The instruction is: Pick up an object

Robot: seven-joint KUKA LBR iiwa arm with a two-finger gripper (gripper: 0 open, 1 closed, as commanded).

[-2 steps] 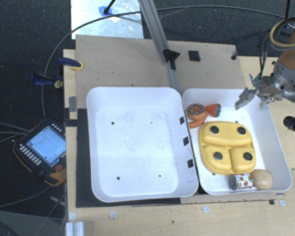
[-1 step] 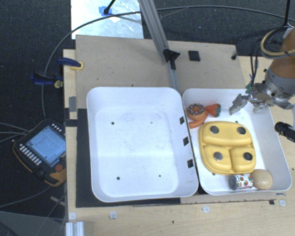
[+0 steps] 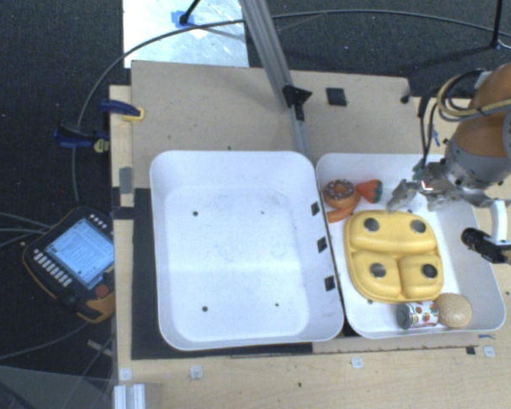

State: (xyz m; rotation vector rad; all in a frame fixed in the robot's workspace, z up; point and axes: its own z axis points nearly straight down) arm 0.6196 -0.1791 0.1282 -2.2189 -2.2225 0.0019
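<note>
We are hovering our gripper (image 3: 406, 194), grip unreadable, above the right bin (image 3: 494, 301) beside the carrot (image 3: 368, 190), since all objects crowd there.

A tan bench (image 3: 238, 109) stands on dark carpet (image 3: 43, 41), with cables (image 3: 94, 100) trailing and a handheld pendant (image 3: 72, 258) lying beside it.

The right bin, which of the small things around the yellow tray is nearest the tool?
The orange carrot-like piece at the right bin's far end, just left of the tool. The donut sits farther left; the can and ball lie at the near end.

Yellow tray (image 3: 394, 256), donut (image 3: 340, 192), carrot (image 3: 368, 189), can (image 3: 417, 315), ball (image 3: 453, 309) in right bin (image 3: 485, 271)
</note>
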